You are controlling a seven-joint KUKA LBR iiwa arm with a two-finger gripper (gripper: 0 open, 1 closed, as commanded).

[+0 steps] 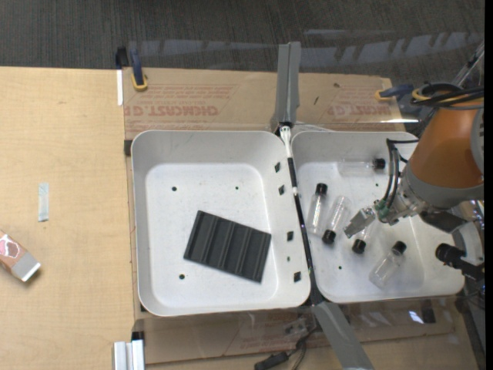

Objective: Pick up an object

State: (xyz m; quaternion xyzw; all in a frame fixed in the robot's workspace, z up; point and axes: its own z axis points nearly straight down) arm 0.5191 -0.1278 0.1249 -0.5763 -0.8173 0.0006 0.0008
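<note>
**Gripper low in right-hand bin, grip unconfirmed**

Although the gripper (pixel 368 220) sits low among the clear vials, you cannot tell from this view how far it is open or whether it has anything in hold; its grey tip is small and partly merged with the clutter. Treat the pick as unproven.

Findings, taken from the gripper outward:

- Just beside the tip, on the side away from the arm, lies a clear vial with a black cap (pixel 334 220), tilted. Whether the tip touches it cannot be told.
- Slightly farther that way lies a second capped vial (pixel 317 203).
- Just below the tip sits a loose black cap (pixel 359 245).
- Toward the arm's base and nearer the front wall lie another black cap (pixel 398 247) and a clear vial (pixel 384 269).
- Well apart, across the divider, a black ribbed panel (pixel 228 247) lies flat in the left bin (pixel 146 206).

Risks, in my judgement:

1. The vials are round and smooth; a closing finger off centre would likely roll one aside, not trap it.
2. The crowding near the tip could let a finger land on a loose cap or a neighbouring vial and block the close.
3. Clear plastic on the white floor of the right bin (pixel 431 284) gives you poor contrast, so verify any lift before crediting it.
</note>
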